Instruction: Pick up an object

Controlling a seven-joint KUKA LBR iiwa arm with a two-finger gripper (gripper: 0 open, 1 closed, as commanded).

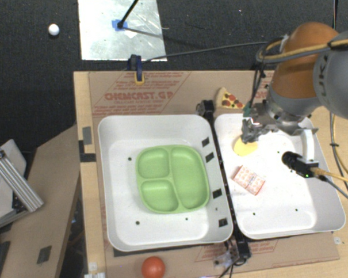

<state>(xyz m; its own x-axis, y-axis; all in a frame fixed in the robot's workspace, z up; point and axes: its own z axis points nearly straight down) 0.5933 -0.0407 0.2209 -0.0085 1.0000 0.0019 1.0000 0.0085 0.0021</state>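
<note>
Yellow disc [242, 148] partly behind claw [249, 136]

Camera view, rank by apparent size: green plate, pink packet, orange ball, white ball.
1. green plate
2. pink packet and orange ball: look about alike, and the ball sits nearer the camera, so unranked
3. white ball

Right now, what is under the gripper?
A yellow disc lies on the floor of the right bin, just under the gripper. The gripper covers the disc's upper edge, so contact cannot be judged.

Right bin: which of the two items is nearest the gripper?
The yellow disc, right at the gripper; the pink-and-white packet lies apart from it.
</note>
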